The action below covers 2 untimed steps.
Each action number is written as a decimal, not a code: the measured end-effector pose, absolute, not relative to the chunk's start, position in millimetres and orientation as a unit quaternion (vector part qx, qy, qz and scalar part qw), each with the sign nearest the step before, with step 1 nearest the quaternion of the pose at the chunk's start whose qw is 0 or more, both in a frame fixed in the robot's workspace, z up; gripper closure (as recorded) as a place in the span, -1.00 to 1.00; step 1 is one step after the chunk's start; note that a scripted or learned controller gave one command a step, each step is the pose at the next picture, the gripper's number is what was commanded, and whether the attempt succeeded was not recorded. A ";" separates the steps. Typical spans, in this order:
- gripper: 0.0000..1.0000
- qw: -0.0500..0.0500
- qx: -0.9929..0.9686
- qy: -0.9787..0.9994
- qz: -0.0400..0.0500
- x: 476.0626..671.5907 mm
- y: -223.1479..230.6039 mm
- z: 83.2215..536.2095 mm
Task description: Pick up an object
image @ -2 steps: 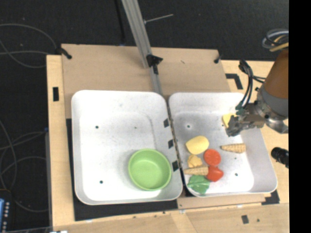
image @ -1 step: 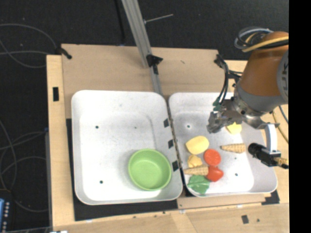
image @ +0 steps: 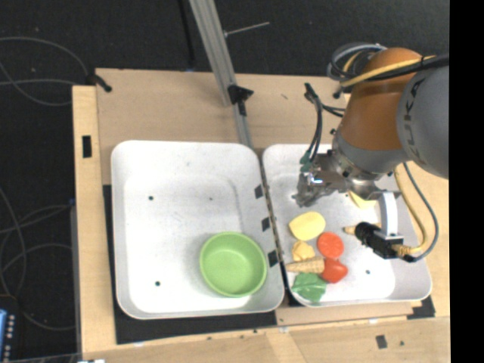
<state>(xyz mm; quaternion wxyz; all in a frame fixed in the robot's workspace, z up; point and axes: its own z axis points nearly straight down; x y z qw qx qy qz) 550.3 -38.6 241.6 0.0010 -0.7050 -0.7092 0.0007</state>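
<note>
In the right bin [image: 378, 282] lies a cluster of small toy foods: a yellow lemon-like piece [image: 307, 224], a red round piece [image: 330, 244], another red piece [image: 335, 271], a tan stick-shaped piece [image: 305, 266], a small yellow-orange piece [image: 302, 250] and a green leafy piece [image: 308, 286]. My gripper [image: 306, 193] hangs over the right bin's left part, just above and behind the yellow piece. Nothing shows between its fingers. The orange-banded wrist [image: 376, 119] hides the bin's back right part.
A green bowl [image: 233, 264] sits in the left bin [image: 151, 203] near its front right corner. A metal pole [image: 219, 59] slants up from the divider between the bins. Cables and a black fitting [image: 376, 240] hang at the arm's right side.
</note>
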 end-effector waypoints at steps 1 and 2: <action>1.00 0.000 -0.705 -0.710 0.000 560.6 12.4 233.7; 1.00 0.000 -0.705 -0.710 -0.001 579.7 55.8 227.3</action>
